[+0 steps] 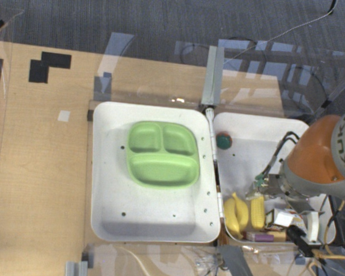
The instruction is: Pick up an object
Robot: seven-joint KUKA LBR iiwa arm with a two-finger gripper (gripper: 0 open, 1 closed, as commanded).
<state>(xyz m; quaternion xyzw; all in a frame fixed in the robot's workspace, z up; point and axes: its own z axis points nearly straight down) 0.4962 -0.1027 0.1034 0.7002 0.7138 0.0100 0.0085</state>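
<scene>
In the right bin [248, 151] a yellow banana [235, 214] and a yellow corn cob [256, 213] lie side by side near the front wall. A purple marker-like thing [261, 235] rests just in front of them. A small dark green round object [223, 141] sits at the bin's back left corner. My gripper [263, 185] hangs low over the bin, directly behind and above the corn cob, under the orange-banded wrist [315, 156]. Nothing shows as held.
The left bin [105, 212] holds a light green divided plate [162, 153] at its middle. A metal divider rail [212, 161] runs between the bins. The arm's body covers the right bin's right side.
</scene>
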